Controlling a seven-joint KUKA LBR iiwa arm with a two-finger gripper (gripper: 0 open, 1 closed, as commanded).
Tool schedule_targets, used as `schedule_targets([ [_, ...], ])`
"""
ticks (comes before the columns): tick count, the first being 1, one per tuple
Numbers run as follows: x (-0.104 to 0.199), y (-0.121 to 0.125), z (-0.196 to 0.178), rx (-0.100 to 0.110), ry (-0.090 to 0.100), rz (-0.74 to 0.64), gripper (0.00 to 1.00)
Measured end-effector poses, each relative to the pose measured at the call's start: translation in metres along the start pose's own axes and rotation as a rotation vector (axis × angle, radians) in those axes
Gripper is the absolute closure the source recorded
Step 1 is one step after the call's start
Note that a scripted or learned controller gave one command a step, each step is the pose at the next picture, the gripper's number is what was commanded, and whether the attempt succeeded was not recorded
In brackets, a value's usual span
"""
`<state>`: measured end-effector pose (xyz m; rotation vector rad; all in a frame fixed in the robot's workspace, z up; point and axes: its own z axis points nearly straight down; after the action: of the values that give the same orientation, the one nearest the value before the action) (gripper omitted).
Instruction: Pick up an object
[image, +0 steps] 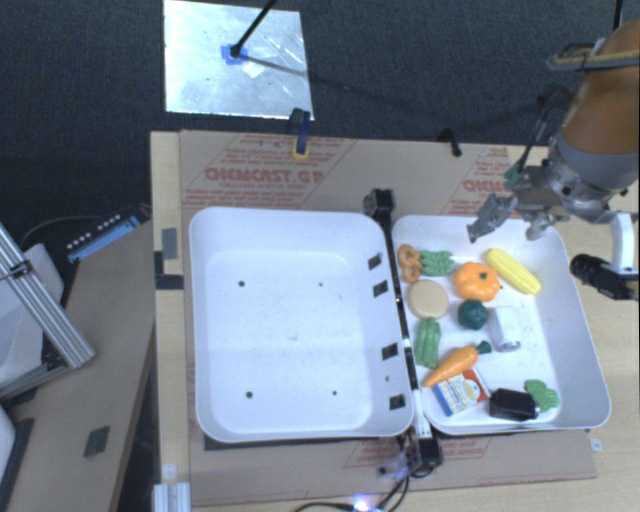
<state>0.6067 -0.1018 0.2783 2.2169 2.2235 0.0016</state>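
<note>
Two shallow white bins sit side by side on the bench, the left bin (290, 320) bare inside, the right bin (575, 340) crowded with toy food. Nearest the camera in the right bin lie a black block (512, 404) touching a small green leafy piece (542, 393), and just left of them a small printed packet (460, 392). Above the packet a carrot (452, 364) lies aslant, its tip toward the divider, with a green cucumber (428, 341) beside it. Farther in come a dark green round piece (473, 315), a pale clear piece (506, 328) to its right, and a tan round disc (429, 299). Beyond those sit an orange pumpkin (476, 281), a yellow corn cob (513, 271), a pretzel (409, 263) and a green leafy vegetable (436, 263). Farthest back, the gripper (510, 222) hangs above the bin's far rim, fingers spread apart with nothing between them, well clear of the corn cob below.
</note>
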Motion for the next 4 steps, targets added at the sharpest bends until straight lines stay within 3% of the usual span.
schedule_targets([
  [1, 0.006, -0.059, 0.12, 0.015, 0.003, 0.003, 0.0],
  [2, -0.032, -0.124, 0.165, 0.007, 0.001, 0.008, 0.0],
  [3, 0.017, -0.058, 0.192, -0.008, -0.005, -0.005, 0.0],
  [4, 0.007, 0.037, 0.189, -0.006, -0.004, -0.005, 0.0],
])
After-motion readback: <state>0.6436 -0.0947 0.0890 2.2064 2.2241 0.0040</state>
